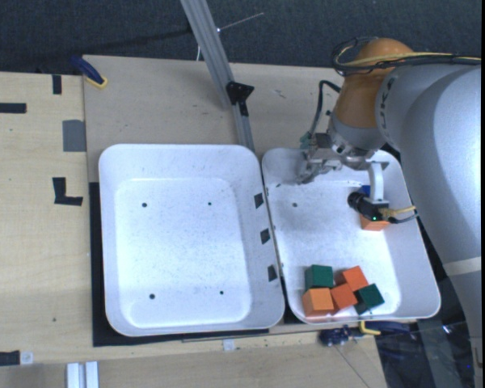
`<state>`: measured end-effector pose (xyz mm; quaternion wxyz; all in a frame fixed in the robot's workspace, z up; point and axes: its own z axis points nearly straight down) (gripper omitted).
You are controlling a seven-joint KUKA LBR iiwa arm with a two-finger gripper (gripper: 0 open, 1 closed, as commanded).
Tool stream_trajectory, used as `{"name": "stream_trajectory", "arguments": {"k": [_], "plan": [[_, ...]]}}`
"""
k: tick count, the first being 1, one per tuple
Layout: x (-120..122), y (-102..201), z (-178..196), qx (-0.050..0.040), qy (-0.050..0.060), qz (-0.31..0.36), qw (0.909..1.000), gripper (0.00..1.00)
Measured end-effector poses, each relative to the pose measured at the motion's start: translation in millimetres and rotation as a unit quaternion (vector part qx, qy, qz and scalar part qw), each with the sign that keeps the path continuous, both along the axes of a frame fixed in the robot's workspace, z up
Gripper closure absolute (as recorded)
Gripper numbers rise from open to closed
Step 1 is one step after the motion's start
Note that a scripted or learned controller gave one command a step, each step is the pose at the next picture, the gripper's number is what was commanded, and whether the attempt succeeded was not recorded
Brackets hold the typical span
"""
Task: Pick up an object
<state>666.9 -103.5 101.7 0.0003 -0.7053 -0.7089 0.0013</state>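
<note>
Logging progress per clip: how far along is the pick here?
Nothing looks picked yet. Green and orange blocks sit clustered at the right bin's near end. The gripper is over that bin's far left corner, apart from them; its finger state is unclear. Reaching a block, grasping and lifting all remain.

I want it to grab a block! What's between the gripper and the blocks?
In the camera view, just bare white bin floor between the gripper and the blocks.

Robotics lab: plywood bench with tape marks, 2 white bins, KUKA arm, aluminium camera strut.
</note>
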Motion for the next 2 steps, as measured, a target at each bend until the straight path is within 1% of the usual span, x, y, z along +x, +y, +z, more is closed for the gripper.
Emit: {"name": "stream_trajectory", "arguments": {"k": [1, 2], "plan": [[-1.5, 2.1, 42.8, 0.0009, -0.003, -0.001, 1.0000, 1.00], [-3.6, 0.0, 86.1, 0.0008, -0.003, -0.002, 1.0000, 1.00]]}}
